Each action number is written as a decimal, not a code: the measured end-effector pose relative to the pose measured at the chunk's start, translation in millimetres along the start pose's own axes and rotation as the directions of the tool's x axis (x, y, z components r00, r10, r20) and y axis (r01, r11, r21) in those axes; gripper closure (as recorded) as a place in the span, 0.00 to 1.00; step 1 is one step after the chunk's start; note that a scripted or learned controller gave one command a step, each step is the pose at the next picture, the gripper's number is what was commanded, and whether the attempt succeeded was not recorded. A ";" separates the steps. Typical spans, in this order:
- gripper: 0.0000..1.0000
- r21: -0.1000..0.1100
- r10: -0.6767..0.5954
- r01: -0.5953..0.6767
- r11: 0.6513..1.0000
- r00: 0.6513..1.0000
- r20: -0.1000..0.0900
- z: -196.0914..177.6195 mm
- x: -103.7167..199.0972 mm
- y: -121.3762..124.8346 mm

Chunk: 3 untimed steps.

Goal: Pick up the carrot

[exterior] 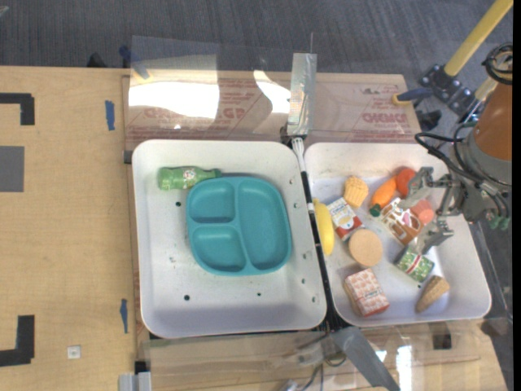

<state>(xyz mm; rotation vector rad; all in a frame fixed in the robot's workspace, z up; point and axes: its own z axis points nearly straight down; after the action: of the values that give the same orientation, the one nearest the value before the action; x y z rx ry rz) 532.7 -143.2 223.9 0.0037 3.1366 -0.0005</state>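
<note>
At the near edge, closest to the lens, lies the front lip of the tabletop (65, 300), a tan board with black corner marks at its left.

On it sit two shallow white bins side by side. The left bin (155, 300) carries a teal divided plate (240, 222) with three compartments, lying roughly in the middle. Just past the plate's far left corner lies a green bottle (186, 177) on its side, touching or nearly touching the plate's rim.

The right bin (472, 296) is crowded with toy food. A yellow banana (325, 227) lies along its left wall, next to the divider. A red-and-white carton (366, 292) sits near the front, a round tan biscuit-like disc (366, 248) just behind it, and a brown bread-like piece (432, 292) in the front right corner. A small green-and-red box (414, 264) lies between those two. A corn cob piece (356, 191) rests toward the back left.

The carrot (384, 194), orange with a green tip, lies at the back of the right bin, just right of the corn, tilted.

The arm (496, 129) enters from the right, and its end effector (431, 210) hangs over the right bin's middle right, its fingers spread apart over a cluster of small packets with nothing clamped between them, near the carrot but not on it.
</note>
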 end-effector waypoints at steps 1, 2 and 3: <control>0.00 0.003 -0.036 0.036 0.999 0.999 0.012 123.8 12.9 22.9; 0.00 0.000 0.253 -0.253 0.967 0.967 0.009 134.9 -41.1 0.1; 0.00 -0.002 0.612 -0.612 0.791 0.791 0.006 135.8 -62.5 -24.5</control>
<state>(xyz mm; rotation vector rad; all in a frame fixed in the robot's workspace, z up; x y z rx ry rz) 595.8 -167.9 88.4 1.0157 2.9610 0.0027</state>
